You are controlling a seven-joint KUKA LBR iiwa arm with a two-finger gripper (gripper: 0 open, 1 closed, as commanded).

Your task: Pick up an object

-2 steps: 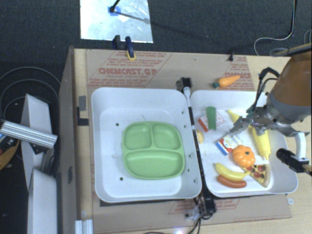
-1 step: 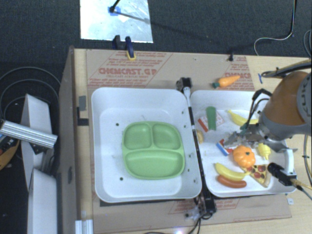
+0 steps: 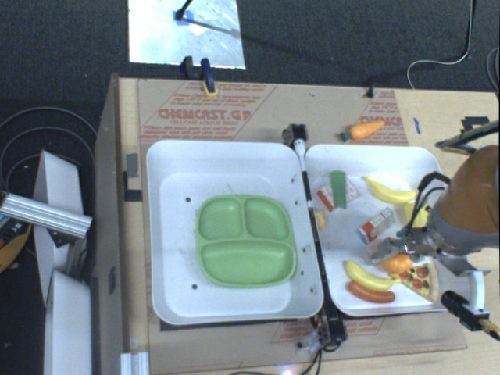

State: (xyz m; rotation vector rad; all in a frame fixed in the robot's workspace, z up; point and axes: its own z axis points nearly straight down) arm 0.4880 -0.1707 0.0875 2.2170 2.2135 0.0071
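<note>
Here, a grey robot arm (image 3: 469,209) with an orange band enters from three o'clock and reaches down into the right bin (image 3: 428,159). Its gripper (image 3: 397,250) sits low in the bin's lower half; whether it is wide, narrow or holding anything cannot be told, since the tip is dark and crowded by toys.

Close around the gripper: an orange carrot-like toy (image 3: 399,264) lies right at its tip, touching or nearly so. At five o'clock from it is a pizza slice toy (image 3: 420,279). At seven o'clock lies a yellow banana (image 3: 367,274), with a red-orange sausage (image 3: 371,292) just beside it, nearer the bin's bottom rim. At ten o'clock is a small red and white packet (image 3: 375,225).

Farther off, toward twelve o'clock, a second yellow banana (image 3: 391,191) lies near the arm's cables. At eleven o'clock are an upright-lying green block (image 3: 337,187) and a small red and white box (image 3: 326,199) beside it.

The left bin (image 3: 168,233), touching the right one along a shared edge, holds a green divided plate (image 3: 246,240) with three compartments.

Outside the bins, on the bench at twelve o'clock, rests an orange carrot toy (image 3: 366,130) with a green top.
</note>
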